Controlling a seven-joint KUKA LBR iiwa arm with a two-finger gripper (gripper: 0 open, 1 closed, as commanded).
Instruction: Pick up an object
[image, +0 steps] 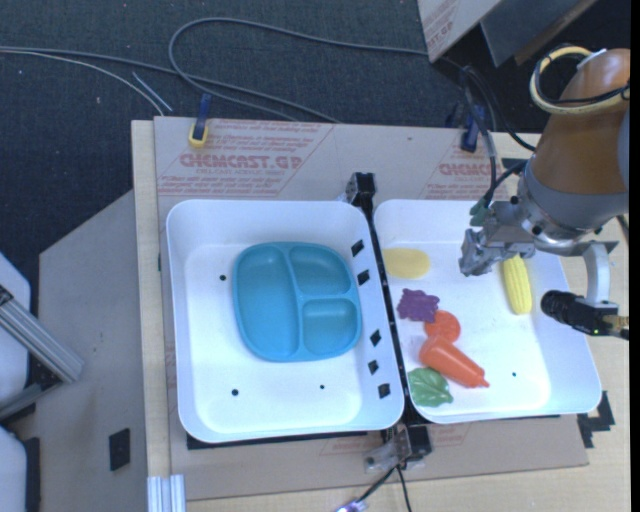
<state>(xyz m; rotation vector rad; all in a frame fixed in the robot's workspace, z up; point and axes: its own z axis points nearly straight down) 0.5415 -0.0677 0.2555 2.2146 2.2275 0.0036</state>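
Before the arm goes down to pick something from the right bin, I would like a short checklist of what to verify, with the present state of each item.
1. Claw is over the right bin, where the toys lie: ok.
2. A target lies near the claw: ok, the corn cob is just beside it.
3. Claw open enough to grasp: cannot tell, the fingers are too small and dark to read.
4. Claw holds nothing: cannot tell.
5. Target free of neighbours: ok for the corn cob; not ok for the carrot, which touches the tomato and the green leaf.
6. Blue tray lies out of the way in the left bin: ok.
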